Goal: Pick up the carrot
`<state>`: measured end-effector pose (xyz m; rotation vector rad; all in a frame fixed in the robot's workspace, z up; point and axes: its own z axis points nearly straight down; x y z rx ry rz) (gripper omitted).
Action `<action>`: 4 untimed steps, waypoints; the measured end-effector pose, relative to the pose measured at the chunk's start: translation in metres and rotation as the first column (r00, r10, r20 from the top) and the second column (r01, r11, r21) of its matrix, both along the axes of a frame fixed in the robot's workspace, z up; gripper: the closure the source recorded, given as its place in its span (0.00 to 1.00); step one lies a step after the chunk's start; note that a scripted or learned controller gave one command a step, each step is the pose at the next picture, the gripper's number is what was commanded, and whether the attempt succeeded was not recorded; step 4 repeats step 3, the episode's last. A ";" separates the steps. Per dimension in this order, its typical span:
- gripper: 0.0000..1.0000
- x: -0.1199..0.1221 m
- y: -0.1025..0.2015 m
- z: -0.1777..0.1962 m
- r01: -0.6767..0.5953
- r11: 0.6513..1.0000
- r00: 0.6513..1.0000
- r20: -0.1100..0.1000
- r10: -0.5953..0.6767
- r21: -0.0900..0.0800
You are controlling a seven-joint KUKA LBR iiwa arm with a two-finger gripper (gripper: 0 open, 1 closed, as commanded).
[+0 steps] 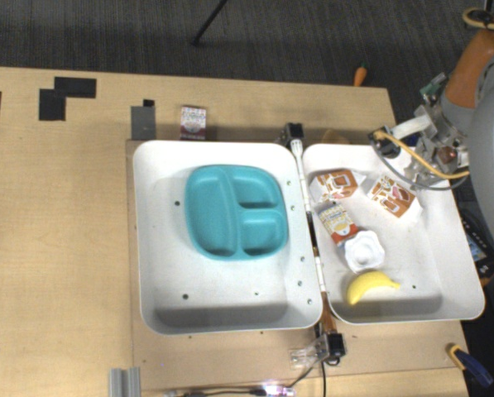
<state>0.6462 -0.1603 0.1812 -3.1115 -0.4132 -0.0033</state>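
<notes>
A small orange thing lies on the wooden bench beyond the right bin; it is too small to tell whether it is the carrot. My gripper hangs over the far right corner of the right bin, just above an orange-and-white packet. Yellow cable and dark parts wrap around the wrist and hide the tips. Nothing orange shows at the gripper.
The right bin also holds a second orange-and-white packet, a pouch with a red end, a white cup and a banana. A teal divided plate lies in the left bin.
</notes>
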 end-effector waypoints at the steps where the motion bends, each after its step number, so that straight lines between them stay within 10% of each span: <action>1: 1.00 -0.037 0.045 0.014 0.047 0.999 0.999 -0.002 -0.047 0.002; 2: 1.00 -0.082 -0.029 0.094 -0.075 0.997 0.997 0.005 0.075 -0.007; 4: 1.00 -0.123 -0.018 0.070 0.054 0.999 0.999 -0.004 -0.054 0.000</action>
